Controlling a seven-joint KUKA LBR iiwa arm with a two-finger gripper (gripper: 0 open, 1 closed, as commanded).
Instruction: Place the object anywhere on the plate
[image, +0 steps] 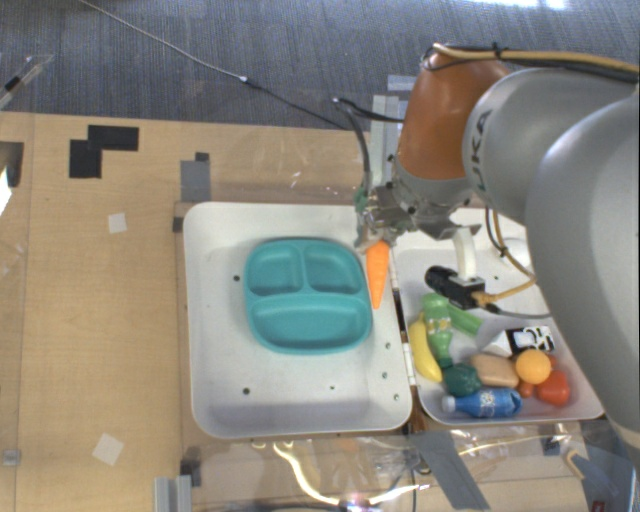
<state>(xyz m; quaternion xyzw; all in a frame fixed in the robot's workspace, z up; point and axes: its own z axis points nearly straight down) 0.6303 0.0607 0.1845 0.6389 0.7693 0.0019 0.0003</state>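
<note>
The teal plate (305, 308) sits mid-bin with bare white floor at its six and nine o'clock — plenty of room. At its three o'clock a carrot (377, 273) hangs point-down from the gripper (376, 232), pinched at the top, just off the plate's rim. Dropped here, it likely tips onto the left bin's (215, 400) floor or catches the divider.

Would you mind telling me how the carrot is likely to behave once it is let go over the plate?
The carrot looks like stiff moulded plastic, so probably light and rigid. Its round taper suggests it may roll. It hangs from the claw beside the plate, whose dividers might stop it.
</note>
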